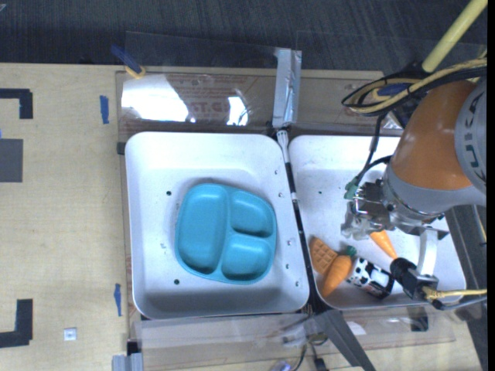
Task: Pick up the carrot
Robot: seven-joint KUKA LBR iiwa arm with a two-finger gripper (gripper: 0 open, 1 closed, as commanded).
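The carrot point(335, 273) is orange with a small green top. It lies tilted near the front left corner of the right bin point(325, 165). My gripper point(360, 224) hangs over the middle of that bin, a little behind and to the right of the carrot's green end. It is apart from the carrot, and the grey and orange wrist point(433, 161) covers the bin's right part.
An orange wedge point(320, 250) lies just left of the carrot's top. A black-and-white toy point(366, 276) lies against the carrot's right side, and a small orange piece point(383, 243) sits under the gripper's right side. The left bin point(147, 207) holds a blue divided plate point(226, 231).
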